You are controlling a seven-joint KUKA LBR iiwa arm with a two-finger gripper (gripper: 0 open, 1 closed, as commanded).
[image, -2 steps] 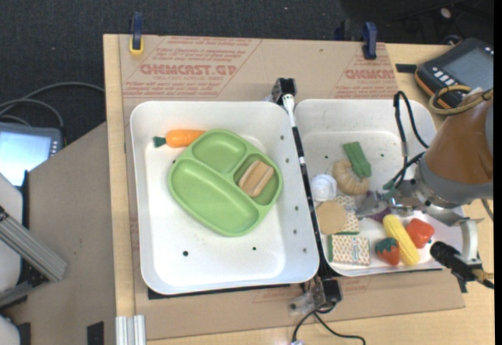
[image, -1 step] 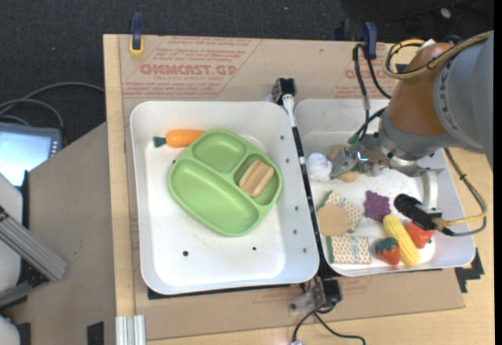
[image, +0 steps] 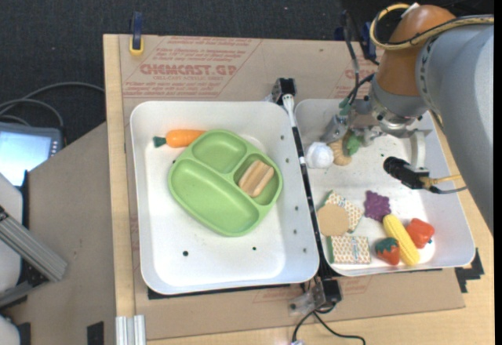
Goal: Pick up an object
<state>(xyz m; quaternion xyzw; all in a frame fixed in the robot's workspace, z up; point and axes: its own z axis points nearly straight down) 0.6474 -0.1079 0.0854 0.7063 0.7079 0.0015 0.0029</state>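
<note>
My gripper (image: 347,134) is low in the far left part of the right bin (image: 447,257). Right under and beside it lie a small green piece (image: 351,144) and a tan piece (image: 341,155), and a white ball (image: 319,154) rests just to their left against the bin wall. Whether any of them is in the gripper is hidden by the wrist. Nearer the front of the same bin lie a purple grape bunch (image: 376,205), a yellow corn cob (image: 400,237), a red pepper (image: 420,230), a round tan cookie (image: 332,219) and a square cracker (image: 351,249).
The left bin (image: 157,257) bears a green divided plate (image: 212,194) with a tan bread piece (image: 255,176) in one compartment. An orange carrot (image: 182,138) lies beside the plate at the back. The bins' shared wall (image: 302,179) runs close to the gripper's left.
</note>
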